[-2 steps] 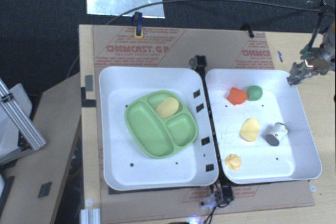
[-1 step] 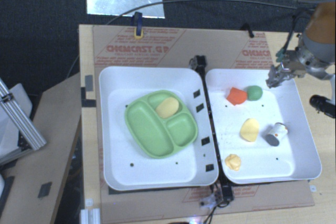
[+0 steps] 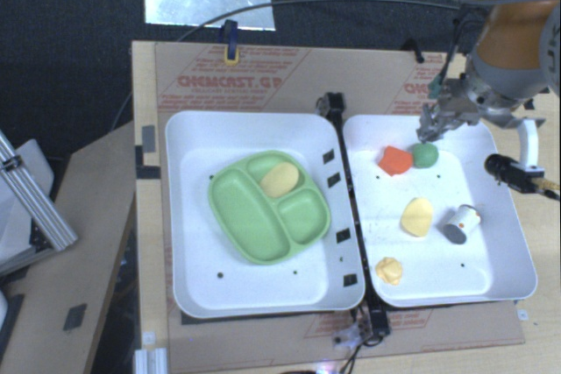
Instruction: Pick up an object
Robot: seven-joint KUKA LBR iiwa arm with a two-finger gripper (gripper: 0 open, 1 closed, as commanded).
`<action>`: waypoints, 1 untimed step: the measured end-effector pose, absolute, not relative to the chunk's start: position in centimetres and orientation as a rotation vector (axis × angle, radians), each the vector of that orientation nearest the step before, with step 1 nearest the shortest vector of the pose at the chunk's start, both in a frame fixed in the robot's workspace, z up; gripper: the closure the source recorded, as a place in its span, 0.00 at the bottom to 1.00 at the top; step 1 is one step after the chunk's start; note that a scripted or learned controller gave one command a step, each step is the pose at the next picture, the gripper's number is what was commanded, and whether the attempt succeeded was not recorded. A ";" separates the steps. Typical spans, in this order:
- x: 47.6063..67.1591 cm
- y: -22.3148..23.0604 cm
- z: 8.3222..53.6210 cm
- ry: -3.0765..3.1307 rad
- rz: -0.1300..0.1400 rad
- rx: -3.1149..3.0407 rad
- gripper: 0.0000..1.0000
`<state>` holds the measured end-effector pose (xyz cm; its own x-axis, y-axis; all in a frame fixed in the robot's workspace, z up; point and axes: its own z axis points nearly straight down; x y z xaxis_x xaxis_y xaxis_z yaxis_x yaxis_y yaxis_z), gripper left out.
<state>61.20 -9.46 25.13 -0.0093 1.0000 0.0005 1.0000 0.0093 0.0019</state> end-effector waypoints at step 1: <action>60.5 -3.7 25.6 2.234 0.004 2.210 1.00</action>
